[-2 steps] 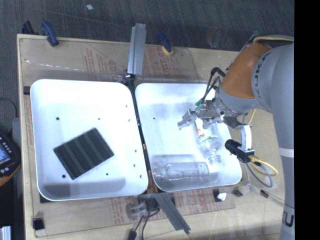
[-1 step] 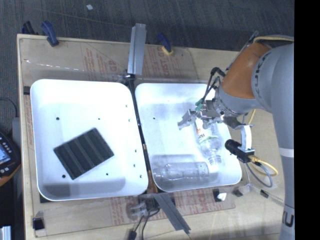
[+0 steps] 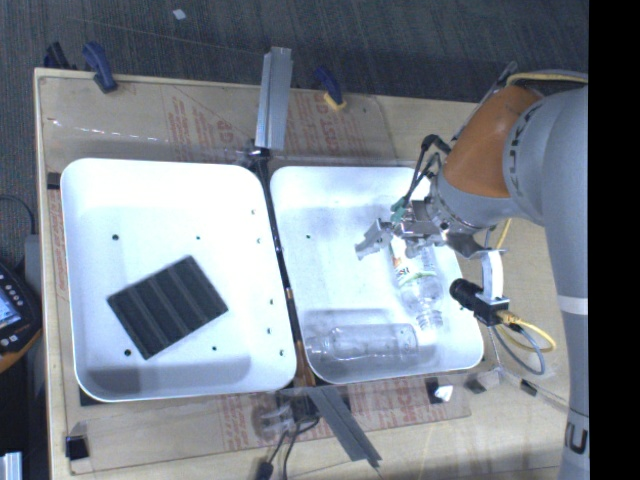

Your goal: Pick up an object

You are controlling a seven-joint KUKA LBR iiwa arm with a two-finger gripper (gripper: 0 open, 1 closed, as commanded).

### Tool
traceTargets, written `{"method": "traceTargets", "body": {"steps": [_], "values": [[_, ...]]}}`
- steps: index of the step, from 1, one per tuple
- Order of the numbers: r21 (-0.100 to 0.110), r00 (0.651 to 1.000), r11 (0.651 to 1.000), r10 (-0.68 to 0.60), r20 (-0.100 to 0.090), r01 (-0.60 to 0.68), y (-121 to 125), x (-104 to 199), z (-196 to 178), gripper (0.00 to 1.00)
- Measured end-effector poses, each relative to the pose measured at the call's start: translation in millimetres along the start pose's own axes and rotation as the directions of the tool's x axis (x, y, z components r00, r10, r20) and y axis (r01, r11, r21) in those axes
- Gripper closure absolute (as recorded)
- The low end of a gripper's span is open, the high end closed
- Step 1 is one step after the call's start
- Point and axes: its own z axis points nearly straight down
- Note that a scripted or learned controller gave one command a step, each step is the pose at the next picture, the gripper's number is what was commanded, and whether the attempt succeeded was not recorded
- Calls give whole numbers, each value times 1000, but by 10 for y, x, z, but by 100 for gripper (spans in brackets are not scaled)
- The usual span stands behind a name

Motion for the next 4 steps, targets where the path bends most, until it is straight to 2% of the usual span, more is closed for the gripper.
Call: {"method": "traceTargets", "body": {"steps": [2, 3, 4], "values": [[0, 1000, 1000, 0, 0, 0, 0, 0, 0, 0], [-3, 980, 980, -199, 1, 199, -4, 90, -683, 0], [2, 999, 999, -52, -2, 52, 9, 6, -322, 0]]}}
